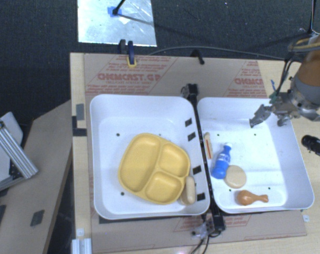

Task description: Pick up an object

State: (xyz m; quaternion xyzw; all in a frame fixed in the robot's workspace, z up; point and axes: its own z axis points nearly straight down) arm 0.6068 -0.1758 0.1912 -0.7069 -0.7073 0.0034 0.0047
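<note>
Two white bins side by side on the bench [80,142], seen from above at a slant.

Left bin [104,120]: yellow divided tray [154,168] lying flat, three compartments, filling the middle. A pale tan bread-like piece [189,189] rests against the tray's 4 o'clock edge, near the divider between the bins.

Right bin [287,163]: items grouped toward 7 o'clock. Blue bottle [222,162] with white cap lying tilted, cap pointing to 12. A thin orange-red stick [207,145] lies just beside it at 9 o'clock, along the bin wall. Round beige disc [235,177] touching the bottle's base at 4 o'clock. Brown drumstick-shaped toy [250,197] below the disc, near the front wall.

Arm enters from 3 o'clock. Gripper [270,116] hangs over the right bin's 1 o'clock area, well apart from the objects. Jaws spread apart, released, nothing between them
</note>
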